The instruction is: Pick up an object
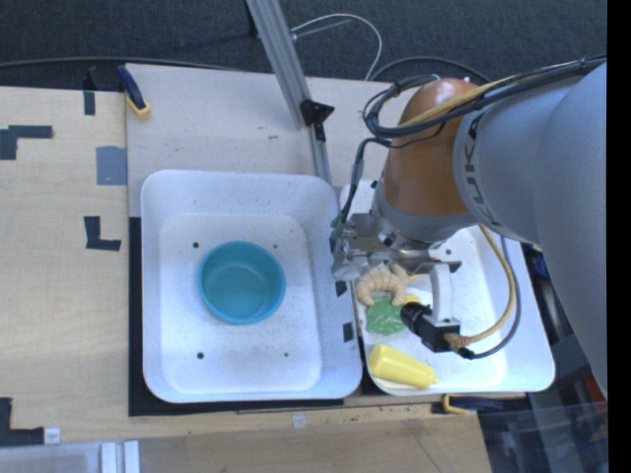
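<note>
Covering much of the right bin (513,368), the arm (444,166) perhaps hides the gripper (380,282); grip state indiscernible.

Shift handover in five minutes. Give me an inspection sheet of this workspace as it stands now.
Surface: two white bins side by side, left bin and right bin, on a pale bench.
Job's things: blue bowl upright in the left bin; beige curved piece, green piece and yellow cone in the right bin.
Clutter: blue-yellow clamp on the bench's far left corner.
Grippers: gripper low over the right bin by the beige piece; grasp unclear.
Cables: black and yellow cables looping along the arm.
Surroundings: slanted metal pole, dark floor.
</note>
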Robot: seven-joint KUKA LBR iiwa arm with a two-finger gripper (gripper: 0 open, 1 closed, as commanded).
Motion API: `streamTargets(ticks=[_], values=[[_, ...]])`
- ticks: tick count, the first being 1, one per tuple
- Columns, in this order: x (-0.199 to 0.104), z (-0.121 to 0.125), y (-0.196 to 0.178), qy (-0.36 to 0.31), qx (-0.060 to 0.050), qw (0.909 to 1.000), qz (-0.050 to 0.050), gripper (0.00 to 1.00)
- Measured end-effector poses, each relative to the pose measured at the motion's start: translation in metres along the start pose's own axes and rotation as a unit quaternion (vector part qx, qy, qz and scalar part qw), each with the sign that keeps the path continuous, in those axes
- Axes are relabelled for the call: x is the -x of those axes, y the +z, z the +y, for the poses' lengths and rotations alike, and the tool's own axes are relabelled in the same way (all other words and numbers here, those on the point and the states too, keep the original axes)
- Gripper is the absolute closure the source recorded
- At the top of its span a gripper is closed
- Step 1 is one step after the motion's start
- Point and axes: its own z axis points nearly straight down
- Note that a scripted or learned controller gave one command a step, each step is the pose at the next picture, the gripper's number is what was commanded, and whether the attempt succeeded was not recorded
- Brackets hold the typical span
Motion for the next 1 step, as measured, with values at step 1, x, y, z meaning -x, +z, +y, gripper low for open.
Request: streamTargets(ticks=[1], values=[[-0.0559,-0.0037,-0.0065,-0.001,0.001,1.0000,0.000,1.00]])
